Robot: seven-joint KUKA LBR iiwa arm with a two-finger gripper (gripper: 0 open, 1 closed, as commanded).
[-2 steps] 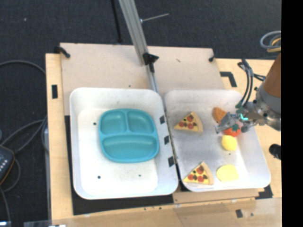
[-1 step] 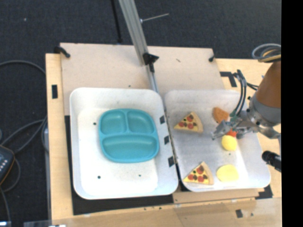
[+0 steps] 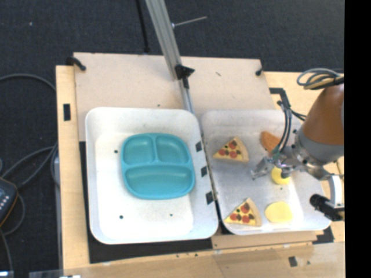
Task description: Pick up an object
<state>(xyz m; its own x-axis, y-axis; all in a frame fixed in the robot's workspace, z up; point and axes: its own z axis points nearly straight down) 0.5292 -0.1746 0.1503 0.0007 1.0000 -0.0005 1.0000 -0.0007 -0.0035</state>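
Two shallow white bins side by side on a pale wooden worktop [image 3: 133, 80]. In the left white bin [image 3: 104, 126], a turquoise plastic plate [image 3: 156, 165] with three compartments, lying flat near the middle. In the right white bin [image 3: 232, 126], several toy foods: one toy pizza slice with red dots [image 3: 231, 150] near the upper left, a second toy pizza slice [image 3: 244, 212] near the lower edge, a round pale yellow disc [image 3: 279, 212] just beside that second slice on its right, an orange oblong piece [image 3: 269, 140] near the upper middle, and a small bright yellow piece [image 3: 280, 176] right of the bin's middle. Reaching in from the right, a grey arm with an orange band [image 3: 323, 120] above the wrist. Metal pincer [image 3: 272, 168] low over the right bin, just beside the small bright yellow piece and below the orange oblong piece. Cannot tell the pincer's state: too small and blurred. A slanted grey metal pole [image 3: 165, 30] above the bins, reaching down to the seam between them.
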